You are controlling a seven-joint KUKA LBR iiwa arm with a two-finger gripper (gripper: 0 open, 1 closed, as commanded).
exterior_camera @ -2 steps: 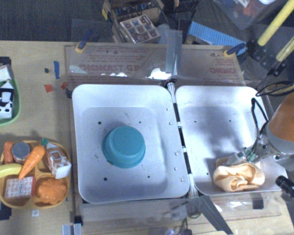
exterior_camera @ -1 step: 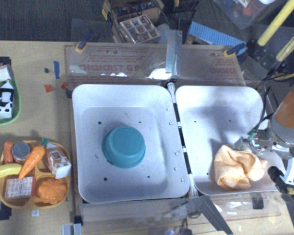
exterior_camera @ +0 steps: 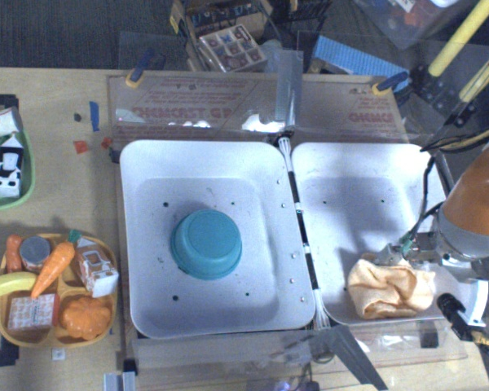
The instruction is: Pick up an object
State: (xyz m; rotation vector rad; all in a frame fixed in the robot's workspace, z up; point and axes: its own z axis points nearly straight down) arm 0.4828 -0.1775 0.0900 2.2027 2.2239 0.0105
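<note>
At the far left we see a green dish (exterior_camera: 8, 187) holding small cartons, and nearer us a yellow tray (exterior_camera: 4, 322) of toy food, a carrot (exterior_camera: 53, 268) among them. In the left bin (exterior_camera: 138, 169) a teal bowl (exterior_camera: 207, 243) sits upside down near the middle. In the right bin (exterior_camera: 350, 177) a crumpled tan cloth (exterior_camera: 389, 289) lies at the near edge. The gripper (exterior_camera: 399, 251) hangs just above the cloth's far side, and we cannot tell how it stands or whether it touches the cloth.
</note>
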